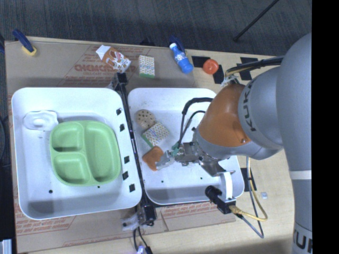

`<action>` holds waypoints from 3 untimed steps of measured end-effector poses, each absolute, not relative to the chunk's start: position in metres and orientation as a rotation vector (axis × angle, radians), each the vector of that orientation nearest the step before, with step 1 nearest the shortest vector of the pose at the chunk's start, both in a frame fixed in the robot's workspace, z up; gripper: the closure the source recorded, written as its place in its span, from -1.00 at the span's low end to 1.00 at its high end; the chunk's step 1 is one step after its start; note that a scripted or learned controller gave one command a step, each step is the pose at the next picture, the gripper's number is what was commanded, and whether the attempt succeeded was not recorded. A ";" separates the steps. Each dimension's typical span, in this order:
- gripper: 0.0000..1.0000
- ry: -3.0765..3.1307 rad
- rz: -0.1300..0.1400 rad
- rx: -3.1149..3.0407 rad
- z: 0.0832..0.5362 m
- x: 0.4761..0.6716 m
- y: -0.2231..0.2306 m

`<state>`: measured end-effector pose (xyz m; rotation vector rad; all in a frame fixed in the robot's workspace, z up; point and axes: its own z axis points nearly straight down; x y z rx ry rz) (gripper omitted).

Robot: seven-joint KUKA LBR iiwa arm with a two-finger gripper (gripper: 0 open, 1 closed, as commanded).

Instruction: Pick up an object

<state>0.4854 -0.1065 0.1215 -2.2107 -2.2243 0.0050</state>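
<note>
In the right bin lie three things: a brown round cookie-like piece, a green and white patterned block and an orange-brown lump. My gripper is low in this bin, its tip right beside the orange-brown lump on that lump's right side. The tip is small and partly blurred, so I cannot tell whether it touches the lump. The orange band and grey wrist cover the bin's right half.
The left bin holds a green divided plate and a clear white cup. Behind the bins lie a snack packet, a green-white box, a blue bottle, an orange ball and a blue clip.
</note>
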 end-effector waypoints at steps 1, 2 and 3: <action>-1.00 -2.227 0.000 -2.214 0.192 0.538 -0.088; -1.00 -2.228 0.005 -2.209 0.191 0.476 -0.037; -1.00 -2.227 0.005 -2.211 0.191 0.476 -0.037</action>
